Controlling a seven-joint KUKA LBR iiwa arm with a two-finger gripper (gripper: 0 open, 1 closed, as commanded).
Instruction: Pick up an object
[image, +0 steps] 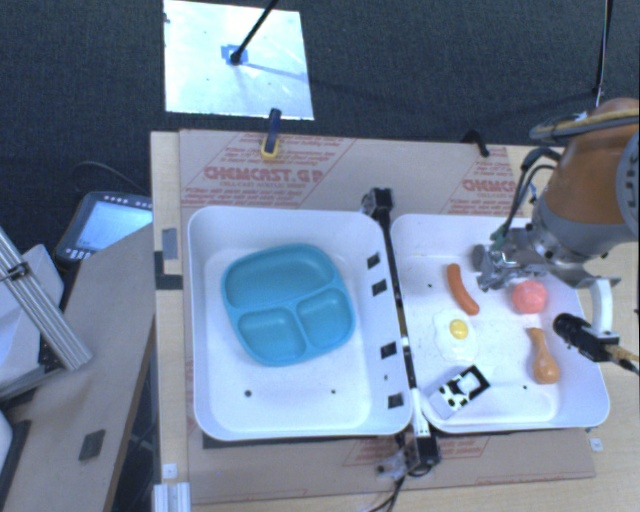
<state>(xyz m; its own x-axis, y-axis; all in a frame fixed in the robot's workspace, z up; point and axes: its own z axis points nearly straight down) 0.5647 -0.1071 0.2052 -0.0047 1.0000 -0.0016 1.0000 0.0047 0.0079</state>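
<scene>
The right white bin (575, 410) holds several toy foods. A red-orange sausage (461, 288) lies at its left-centre, with a fried egg (456, 332) just below it. A pink ball (530, 296) sits at the centre right, and an orange drumstick (543, 358) lies below that. A black-and-white checkered block (460, 388) rests near the front left corner. My gripper (497, 266) hangs low over the bin between the sausage and the pink ball, slightly above both in the view. Nothing visible is lifted off the bin floor.
The left bin (215, 400) holds a blue divided plate (288, 303). A black ridge with clips (392, 310) separates the two bins. The grey and orange arm (590, 190) covers the right bin's far right corner. A black fitting (585, 337) juts over its right rim.
</scene>
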